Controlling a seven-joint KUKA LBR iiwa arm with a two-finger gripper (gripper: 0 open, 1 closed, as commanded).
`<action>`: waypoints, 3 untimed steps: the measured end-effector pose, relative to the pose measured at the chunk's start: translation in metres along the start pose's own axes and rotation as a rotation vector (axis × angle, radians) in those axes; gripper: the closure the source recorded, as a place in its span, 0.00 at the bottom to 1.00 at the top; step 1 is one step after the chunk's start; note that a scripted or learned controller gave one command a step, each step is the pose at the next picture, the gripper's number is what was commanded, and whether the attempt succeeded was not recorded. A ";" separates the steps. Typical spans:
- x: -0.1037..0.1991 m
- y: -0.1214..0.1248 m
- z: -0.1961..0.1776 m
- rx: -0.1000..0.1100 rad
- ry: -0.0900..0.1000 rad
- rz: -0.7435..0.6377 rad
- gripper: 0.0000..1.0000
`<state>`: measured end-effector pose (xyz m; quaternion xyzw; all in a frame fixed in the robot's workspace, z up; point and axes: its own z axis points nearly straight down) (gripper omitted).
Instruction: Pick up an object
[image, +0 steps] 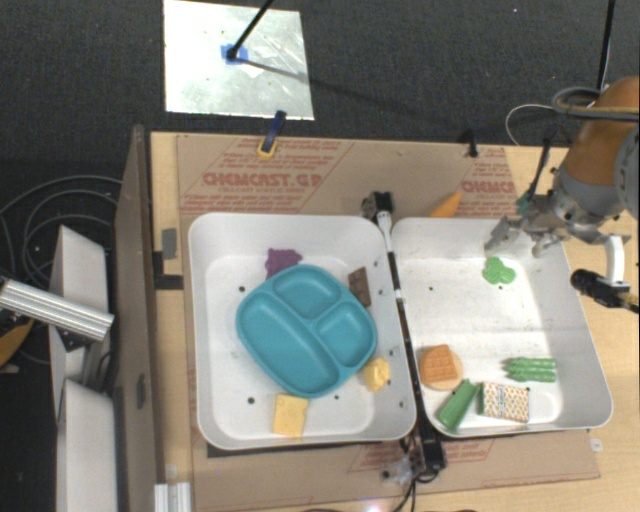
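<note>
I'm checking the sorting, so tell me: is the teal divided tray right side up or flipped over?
Right side up. The teal divided tray lies in the left bin with its three recessed compartments facing up, and nothing visible inside them.

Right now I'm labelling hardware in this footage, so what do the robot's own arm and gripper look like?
The grey KUKA arm has a rounded, bulky body with a broad orange band above the wrist. A thin pale cable loops beside it. The two-finger metal gripper is silver-grey with slender prongs, and a black fitting juts out nearby.
</note>
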<state>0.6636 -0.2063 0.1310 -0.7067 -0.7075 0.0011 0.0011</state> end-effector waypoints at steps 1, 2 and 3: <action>0.000 -0.017 0.042 -0.004 -0.001 0.000 0.00; 0.000 -0.015 0.029 -0.009 -0.002 -0.001 1.00; 0.012 -0.003 -0.084 -0.018 -0.004 -0.005 1.00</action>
